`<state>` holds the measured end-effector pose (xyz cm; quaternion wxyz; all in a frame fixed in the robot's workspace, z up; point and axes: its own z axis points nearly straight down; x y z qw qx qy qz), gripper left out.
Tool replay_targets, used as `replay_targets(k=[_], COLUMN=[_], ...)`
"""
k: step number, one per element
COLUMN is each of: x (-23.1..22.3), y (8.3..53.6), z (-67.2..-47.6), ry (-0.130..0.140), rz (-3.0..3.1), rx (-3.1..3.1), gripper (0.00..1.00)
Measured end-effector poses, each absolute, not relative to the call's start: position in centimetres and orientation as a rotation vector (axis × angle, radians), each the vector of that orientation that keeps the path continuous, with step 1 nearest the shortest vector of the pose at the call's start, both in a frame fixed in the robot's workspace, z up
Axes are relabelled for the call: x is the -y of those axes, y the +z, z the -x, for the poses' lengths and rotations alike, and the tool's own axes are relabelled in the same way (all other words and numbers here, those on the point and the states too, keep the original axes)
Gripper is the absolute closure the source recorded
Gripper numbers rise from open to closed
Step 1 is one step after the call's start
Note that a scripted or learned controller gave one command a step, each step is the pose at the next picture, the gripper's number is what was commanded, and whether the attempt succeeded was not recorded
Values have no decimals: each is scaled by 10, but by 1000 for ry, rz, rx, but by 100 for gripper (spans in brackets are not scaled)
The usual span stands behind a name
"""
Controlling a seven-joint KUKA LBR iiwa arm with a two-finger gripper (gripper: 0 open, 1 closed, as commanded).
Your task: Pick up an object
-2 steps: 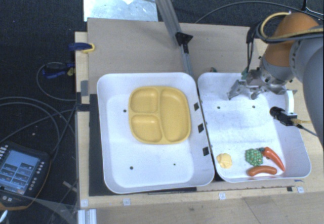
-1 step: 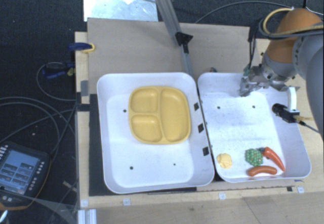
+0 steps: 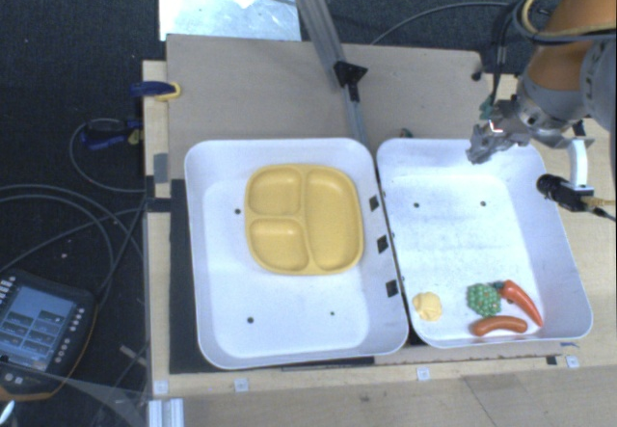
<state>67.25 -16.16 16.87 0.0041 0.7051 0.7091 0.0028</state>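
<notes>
I see the gripper [image 3: 485,146] over the far edge of the right bin [image 3: 463,223], nothing btwn its fingers; can't tell if it's spread or closed. 4 items sit in that bin's near corner: carrot [image 3: 522,302], sausage [image 3: 499,326], broccoli [image 3: 483,299], yellow lump [image 3: 427,306], all well apart from the gripper. Left bin [image 3: 217,319] holds a yellow tray [image 3: 304,219] w/ 3 compartments.

This is a robotics lab or test cell. A plain board counter [image 3: 289,93] carries two shallow white bins [image 3: 217,252] fixed side by side. A handheld control pendant [image 3: 39,324] lies on dark carpet [image 3: 67,30] among loose cables [image 3: 96,213], and a metal stand pole [image 3: 313,6] slants overhead.
</notes>
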Motion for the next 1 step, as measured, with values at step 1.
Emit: replay_targets(k=[1], x=[154], y=[226], z=[-667], ry=[8], rz=[-2207], rx=[-2225], gripper=[100])
